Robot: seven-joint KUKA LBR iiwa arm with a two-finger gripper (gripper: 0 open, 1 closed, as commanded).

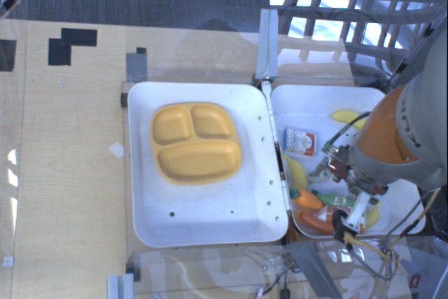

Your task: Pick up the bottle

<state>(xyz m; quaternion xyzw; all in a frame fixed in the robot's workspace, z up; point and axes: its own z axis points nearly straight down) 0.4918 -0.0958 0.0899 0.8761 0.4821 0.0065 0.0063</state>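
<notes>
Several things crowd the near end of the right bin point(315, 101): a carrot point(306, 199) and, at its 3 o'clock, a green piece point(336, 200), perhaps the bottle. The gripper point(336, 168) hangs at its 12 o'clock; open or closed, I cannot tell. This seems the approach step; next comes lowering onto the bottle.

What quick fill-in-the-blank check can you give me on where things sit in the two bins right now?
1. The yellow tray lies in the ___ bin.
2. That tray is divided into ___ compartments.
3. The arm reaches over the ___ bin.
4. The small carton shares its bin with a carrot coloured ___.

Missing words: left; three; right; orange.
</notes>
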